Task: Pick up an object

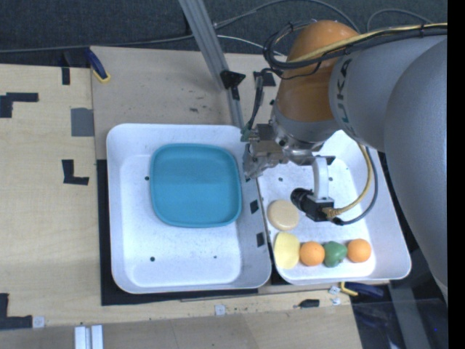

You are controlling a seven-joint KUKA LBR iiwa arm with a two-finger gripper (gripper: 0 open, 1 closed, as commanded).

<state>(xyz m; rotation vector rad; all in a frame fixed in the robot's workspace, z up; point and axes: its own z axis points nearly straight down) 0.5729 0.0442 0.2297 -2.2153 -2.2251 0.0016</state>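
Two white bins sit side by side on the bench [43,217]. The left bin [125,195] holds one square blue plate [195,184]. The right bin [386,247] holds five small things clustered at its near end: one cream round piece [282,214], one yellow piece [286,251] just below it, and in a row beside that one orange ball [312,254], one green piece [334,254] and a second orange ball [358,250]. The hand [254,158] hangs over the rims where the two bins meet, above the cream piece. Whether it is apart or together cannot be told.

You are looking at a robotics lab: black tape marks [76,179] are dotting the plywood bench [43,224] at left, cables [251,11] are trailing over the far carpet [87,6].
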